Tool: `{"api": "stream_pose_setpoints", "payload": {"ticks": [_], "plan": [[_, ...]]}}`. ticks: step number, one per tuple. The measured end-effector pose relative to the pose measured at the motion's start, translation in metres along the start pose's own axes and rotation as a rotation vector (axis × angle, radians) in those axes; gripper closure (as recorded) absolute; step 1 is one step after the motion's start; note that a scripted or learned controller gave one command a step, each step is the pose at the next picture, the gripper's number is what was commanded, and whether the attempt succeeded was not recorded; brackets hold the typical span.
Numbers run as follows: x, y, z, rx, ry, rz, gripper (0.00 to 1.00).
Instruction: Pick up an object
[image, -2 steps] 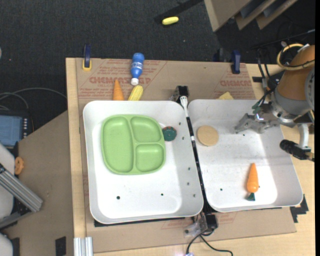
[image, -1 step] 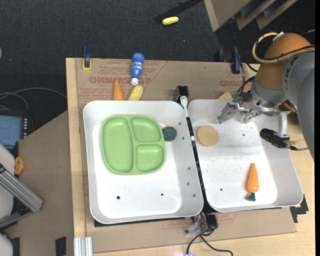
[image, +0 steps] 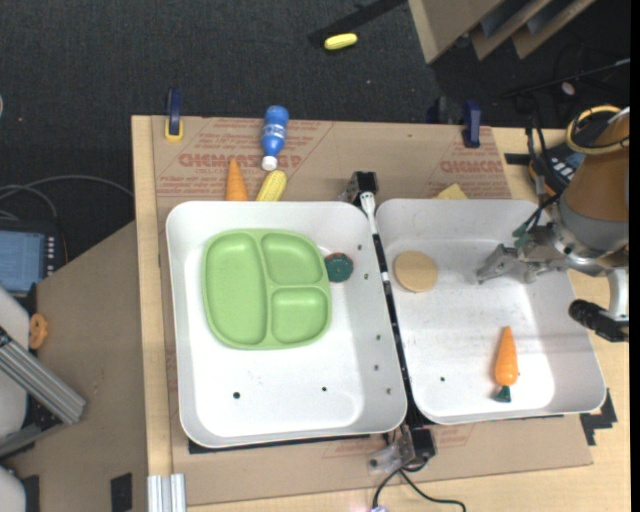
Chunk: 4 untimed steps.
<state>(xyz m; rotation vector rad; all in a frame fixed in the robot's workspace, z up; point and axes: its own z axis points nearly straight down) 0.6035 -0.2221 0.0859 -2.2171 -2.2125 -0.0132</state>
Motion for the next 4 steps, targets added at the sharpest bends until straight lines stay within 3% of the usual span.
{"api": "stream_pose_setpoints", "payload": {"ticks": [1, 2, 3, 4], "plan": [[0.062, -0.131, 0.003, 0.013, -0.005, -0.001, 0.00], [0.058, -0.124, -0.008, -0.003, -0.014, 0.001, 1.00], [0.131, -0.086, -0.013, -0.005, -0.011, -0.011, 1.00], [0.199, -0.014, -0.102, -0.016, -0.011, -0.013, 1.00]]}}
